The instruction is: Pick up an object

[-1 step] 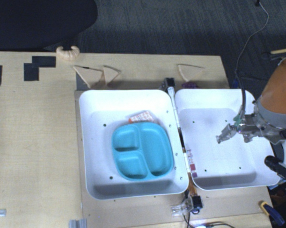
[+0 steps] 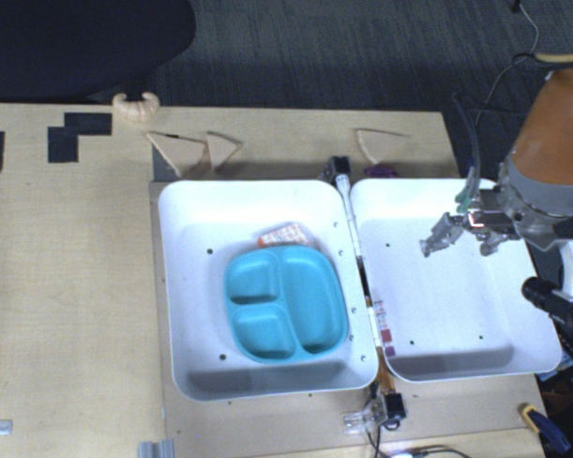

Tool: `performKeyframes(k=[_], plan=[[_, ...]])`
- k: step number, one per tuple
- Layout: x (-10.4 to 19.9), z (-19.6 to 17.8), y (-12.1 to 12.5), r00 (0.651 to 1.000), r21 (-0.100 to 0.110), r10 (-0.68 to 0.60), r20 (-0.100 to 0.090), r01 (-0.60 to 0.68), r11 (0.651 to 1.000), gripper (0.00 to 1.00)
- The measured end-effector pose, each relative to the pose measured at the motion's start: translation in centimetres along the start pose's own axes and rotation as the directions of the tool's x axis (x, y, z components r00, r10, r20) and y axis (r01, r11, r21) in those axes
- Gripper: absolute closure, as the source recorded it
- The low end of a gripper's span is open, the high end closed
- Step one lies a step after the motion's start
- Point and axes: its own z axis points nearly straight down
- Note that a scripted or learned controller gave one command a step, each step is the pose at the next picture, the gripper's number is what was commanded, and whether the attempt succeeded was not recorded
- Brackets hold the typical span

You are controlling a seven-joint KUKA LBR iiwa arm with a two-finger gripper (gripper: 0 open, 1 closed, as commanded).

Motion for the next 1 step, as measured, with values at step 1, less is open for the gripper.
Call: performKeyframes(k=[1], plan=[[-0.04, 0.03, -0.03, 1.000, 0.001, 0.001, 0.000, -0.001, 1.000, 0.00]])
